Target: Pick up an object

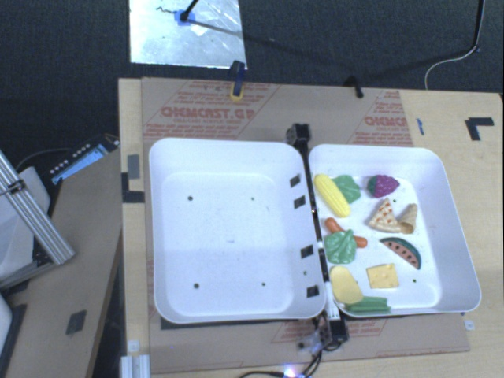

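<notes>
The arm and its gripper lay outside the camera frame, so the gripper's state could not be told from this view. By the rig description, the arm would reach in from the right of the view.

All candidate objects lay in the right bin [449, 211], the bin on the arm's approach side. They were grouped toward that bin's left wall, beside the divider.

The corn cob [331, 194] lay at the upper left of the group, its long axis running diagonally from upper left to lower right. It touched a green leafy piece [346, 187] on its right.

The watermelon slice [401, 252] and the cheese wedge [383, 276] lay on the right-hand edge of the group, with bare bin floor to their right.

Judgement: an approach from the right would meet these two first.

The left bin [228, 227] held no objects.
</notes>
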